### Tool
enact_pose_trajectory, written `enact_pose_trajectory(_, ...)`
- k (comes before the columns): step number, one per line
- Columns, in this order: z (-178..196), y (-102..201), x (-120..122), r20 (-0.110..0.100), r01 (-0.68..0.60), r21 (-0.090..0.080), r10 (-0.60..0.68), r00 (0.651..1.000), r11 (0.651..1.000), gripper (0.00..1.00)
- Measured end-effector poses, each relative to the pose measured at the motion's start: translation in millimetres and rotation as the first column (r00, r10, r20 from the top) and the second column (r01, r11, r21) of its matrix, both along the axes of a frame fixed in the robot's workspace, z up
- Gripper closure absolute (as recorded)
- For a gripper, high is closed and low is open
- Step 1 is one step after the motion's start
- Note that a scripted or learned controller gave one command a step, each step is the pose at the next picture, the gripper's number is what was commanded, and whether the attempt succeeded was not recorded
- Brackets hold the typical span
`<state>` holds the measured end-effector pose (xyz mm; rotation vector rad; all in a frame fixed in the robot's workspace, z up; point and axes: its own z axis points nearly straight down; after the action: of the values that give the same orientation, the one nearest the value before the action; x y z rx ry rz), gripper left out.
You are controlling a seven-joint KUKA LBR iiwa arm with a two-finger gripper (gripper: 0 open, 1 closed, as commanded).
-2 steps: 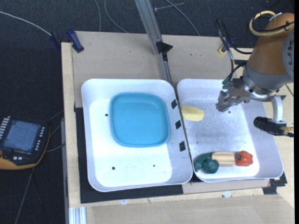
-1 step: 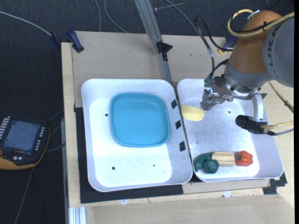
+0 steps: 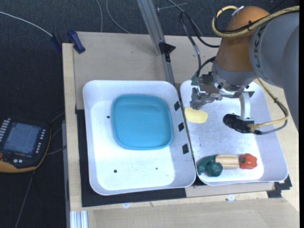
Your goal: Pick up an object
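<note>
A pale yellow object [image 3: 196,115] lies in the right bin [image 3: 237,134] near its left wall. My gripper [image 3: 196,102] hangs just above and behind it, close to touching. At the front of the same bin lie a dark green object [image 3: 210,167], a tan cylinder [image 3: 227,161] and a red object [image 3: 247,161] in a row.
The left bin [image 3: 95,127] holds a blue square plate [image 3: 141,121]. A metal pole [image 3: 152,18] slants up from between the bins. A black cable fitting [image 3: 236,122] hangs from the arm over the right bin. A handheld pendant [image 3: 21,141] lies left of the bench.
</note>
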<state>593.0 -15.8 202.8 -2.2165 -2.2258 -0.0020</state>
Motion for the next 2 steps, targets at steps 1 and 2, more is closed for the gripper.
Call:
enact_pose_trajectory(1, 1.4, 49.6, 12.6, 0.0, 0.0, 0.0, 0.0, 1.0, 1.0, 1.0)
enact_pose_trajectory(2, 28.1, 99.5, 18.8, 0.002, -0.001, 0.001, 0.001, 1.0, 1.0, 1.0)
